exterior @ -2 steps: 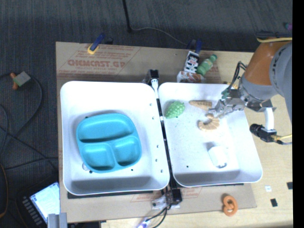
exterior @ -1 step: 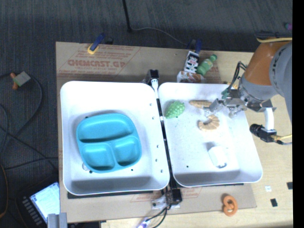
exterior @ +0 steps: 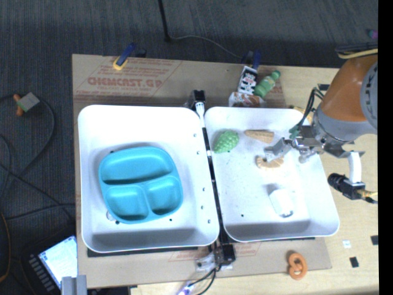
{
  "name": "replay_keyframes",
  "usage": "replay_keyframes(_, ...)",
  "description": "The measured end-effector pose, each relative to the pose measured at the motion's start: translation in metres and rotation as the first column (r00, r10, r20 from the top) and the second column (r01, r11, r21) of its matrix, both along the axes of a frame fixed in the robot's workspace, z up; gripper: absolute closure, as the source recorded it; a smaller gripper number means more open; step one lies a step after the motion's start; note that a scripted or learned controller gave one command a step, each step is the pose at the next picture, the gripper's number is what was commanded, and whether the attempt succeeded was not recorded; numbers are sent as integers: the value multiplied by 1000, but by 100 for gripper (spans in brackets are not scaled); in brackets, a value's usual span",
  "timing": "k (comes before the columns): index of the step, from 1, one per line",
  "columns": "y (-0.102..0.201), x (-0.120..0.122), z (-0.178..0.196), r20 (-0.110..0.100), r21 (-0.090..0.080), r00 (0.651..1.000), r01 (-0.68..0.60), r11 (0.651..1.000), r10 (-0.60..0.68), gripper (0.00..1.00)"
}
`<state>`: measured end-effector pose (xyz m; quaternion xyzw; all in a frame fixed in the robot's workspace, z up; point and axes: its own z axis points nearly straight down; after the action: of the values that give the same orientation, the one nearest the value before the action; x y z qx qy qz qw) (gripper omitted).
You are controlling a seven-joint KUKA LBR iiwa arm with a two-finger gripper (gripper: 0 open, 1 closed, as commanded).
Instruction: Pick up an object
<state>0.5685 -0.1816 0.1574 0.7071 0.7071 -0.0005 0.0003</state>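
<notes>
The right bin [exterior: 319,226] holds a green bumpy ball [exterior: 225,141], a tan bread-like piece [exterior: 259,135], a second tan curved piece [exterior: 269,161] and a small white cup [exterior: 282,201]. My gripper [exterior: 291,150] hangs low over the right bin's upper right part, just right of the curved tan piece. Its fingers stand apart; one finger [exterior: 278,147] points left and ends right above that piece. Nothing sits between the fingers. In the left bin [exterior: 92,128] lies a blue divided tray [exterior: 140,184].
The bins rest on a cardboard sheet [exterior: 123,78] held by blue clamps [exterior: 124,55]. A green toy bottle [exterior: 265,85] and a packet lie behind the right bin. An orange ring [exterior: 297,264] lies on the bench in front. The arm's orange band [exterior: 347,94] is at the right.
</notes>
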Motion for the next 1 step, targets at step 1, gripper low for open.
replay_keyframes(1, 59, 8, -57, 19, -5, 1000, -2, 1000, 2, 0)
